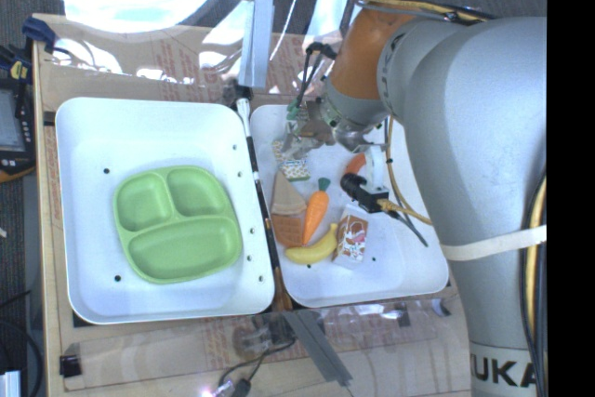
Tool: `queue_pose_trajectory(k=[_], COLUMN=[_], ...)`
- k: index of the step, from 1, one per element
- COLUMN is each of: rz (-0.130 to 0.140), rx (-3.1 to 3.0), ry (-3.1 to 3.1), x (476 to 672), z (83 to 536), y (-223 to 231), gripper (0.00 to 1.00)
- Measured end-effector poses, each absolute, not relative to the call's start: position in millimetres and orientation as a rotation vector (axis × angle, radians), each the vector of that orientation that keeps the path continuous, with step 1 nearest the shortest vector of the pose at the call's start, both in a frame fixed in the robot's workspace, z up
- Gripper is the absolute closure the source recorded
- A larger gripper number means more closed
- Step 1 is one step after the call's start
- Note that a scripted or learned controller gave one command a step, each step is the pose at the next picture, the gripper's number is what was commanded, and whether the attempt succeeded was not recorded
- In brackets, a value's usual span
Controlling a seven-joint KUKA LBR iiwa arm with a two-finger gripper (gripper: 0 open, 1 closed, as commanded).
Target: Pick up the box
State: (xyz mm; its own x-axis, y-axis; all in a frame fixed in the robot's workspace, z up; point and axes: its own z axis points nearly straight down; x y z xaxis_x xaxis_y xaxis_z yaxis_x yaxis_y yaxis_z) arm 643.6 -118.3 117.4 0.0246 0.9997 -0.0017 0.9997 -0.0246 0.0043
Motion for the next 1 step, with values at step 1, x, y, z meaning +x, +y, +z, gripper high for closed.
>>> queue_pose_trajectory(k=[1], rz=[0.003], rx=[2.245], ry=[2.191], x=[643.6], z=[117.3], y=[-118.2], gripper=[0.0])
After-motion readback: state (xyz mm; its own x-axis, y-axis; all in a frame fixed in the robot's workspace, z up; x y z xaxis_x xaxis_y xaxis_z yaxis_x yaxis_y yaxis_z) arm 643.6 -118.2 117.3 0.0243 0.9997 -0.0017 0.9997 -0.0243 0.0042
